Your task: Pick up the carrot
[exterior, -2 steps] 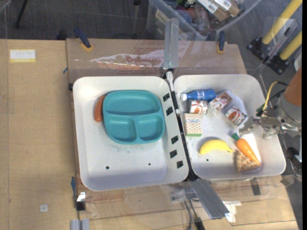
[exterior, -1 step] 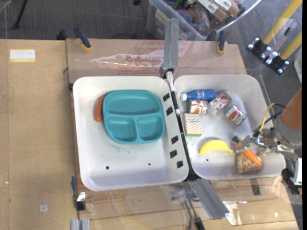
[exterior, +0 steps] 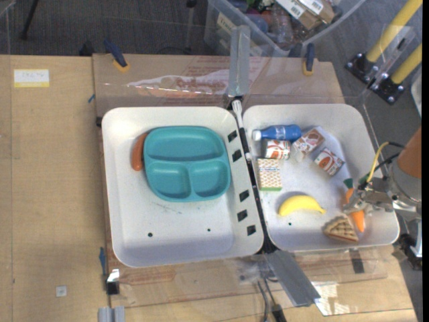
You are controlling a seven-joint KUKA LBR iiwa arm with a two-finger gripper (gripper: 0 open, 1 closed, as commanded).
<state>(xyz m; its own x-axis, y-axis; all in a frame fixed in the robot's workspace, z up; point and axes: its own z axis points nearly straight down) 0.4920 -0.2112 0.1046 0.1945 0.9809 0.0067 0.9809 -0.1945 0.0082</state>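
Orange is what you want to watch, low at the right edge of the right bin: the carrot lies there by the bin's near right wall, just beside a wedge of toast or waffle, with the jaws directly over or against it. You cannot tell from this slant whether the jaws are spread or clenched, nor whether the carrot sits between them, so treat the grasp as unproven. The risk, as I judge it, is a pinch that catches the carrot's end and lets it slip, or that nudges the wedge or scrapes the wall, since all three crowd together. Farther in lie a banana, a small carton, two cans and a blue bottle. Across the divider, the left bin holds a teal tray with a sausage at its edge.
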